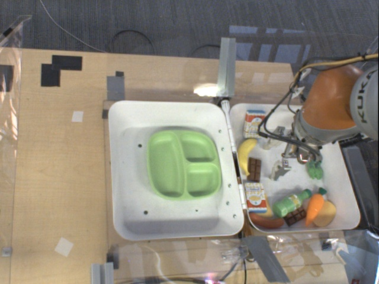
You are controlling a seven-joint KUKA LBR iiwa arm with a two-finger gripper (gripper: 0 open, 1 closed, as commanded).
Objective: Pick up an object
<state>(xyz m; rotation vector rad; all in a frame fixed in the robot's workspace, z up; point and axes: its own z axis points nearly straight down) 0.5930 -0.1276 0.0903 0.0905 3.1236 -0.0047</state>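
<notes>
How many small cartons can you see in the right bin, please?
2. One small carton lies at the far left corner of the right bin; the other small carton lies nearer, below the chocolate bar. The arm may hide more.

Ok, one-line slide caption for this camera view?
Gripper hangs over the right bin of toy food, near the chocolate; green tray sits in the left bin.

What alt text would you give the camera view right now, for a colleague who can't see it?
The arm's gripper hangs over the right bin, above a clutter of toy food: banana, chocolate bar, carrot, green bottle and small cartons. The left bin holds a green divided plate.
</notes>
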